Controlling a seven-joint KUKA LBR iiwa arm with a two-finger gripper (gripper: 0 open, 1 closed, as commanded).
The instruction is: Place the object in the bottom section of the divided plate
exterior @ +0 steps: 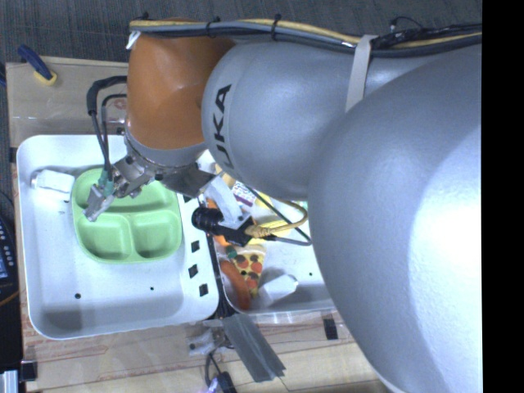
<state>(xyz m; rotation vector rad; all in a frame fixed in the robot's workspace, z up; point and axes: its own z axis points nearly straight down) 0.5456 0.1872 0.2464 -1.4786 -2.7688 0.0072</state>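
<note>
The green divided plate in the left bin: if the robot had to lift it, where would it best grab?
Probably the raised outer rim of the green divided plate, on its near edge, coming straight down from above. It lies flat in the left bin, and that edge stands apart from the gripper.

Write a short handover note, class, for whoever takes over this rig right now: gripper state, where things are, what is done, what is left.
Gripper: low over the green divided plate, at its left rim; whether it holds anything cannot be told.
Plate: lies in the left white bin; no object visible in its two lower sections.
Right bin: mixed items, largely hidden by the arm.
Done: no placement visible.
Left: place the object in the bottom section.
</note>
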